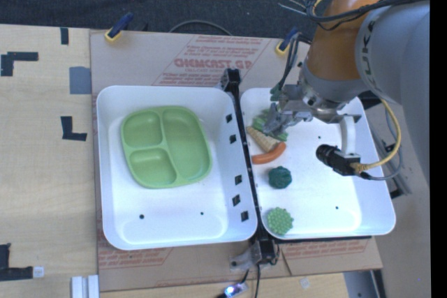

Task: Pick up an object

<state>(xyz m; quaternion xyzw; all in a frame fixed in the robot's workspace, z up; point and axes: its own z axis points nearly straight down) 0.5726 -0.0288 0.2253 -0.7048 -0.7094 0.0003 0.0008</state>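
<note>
The pick is looking unfinished: the tool (279, 121) is sitting low in the right bin (363, 216), at its far left corner beside the divider, right over a small cluster of toy food, and nothing is hanging clear of the bin floor. Whether the tool is released or clenched I cannot tell, since the wrist and its cabling are covering that part, so I am not counting anything as grasped. Judging from this, the reach is about done, and the closing, the lift and the proof of a hold are all left. The likeliest targets are lying directly under the tool: a green piece (260, 124) that is partly hidden, a tan cone (262, 139) touching it, and an orange carrot (268, 156) lying just beside the cone on the near side. Further toward the near edge of the same bin, a dark green ball (280, 177) is resting apart from that cluster, and a lighter bumpy green ball (280, 220) is sitting near the front rim. The left bin (112, 206) is holding a green divided plate (165, 146) with three compartments, nothing in them. Both bins are resting on a cardboard sheet (202, 59) on the counter (42, 150).
</note>
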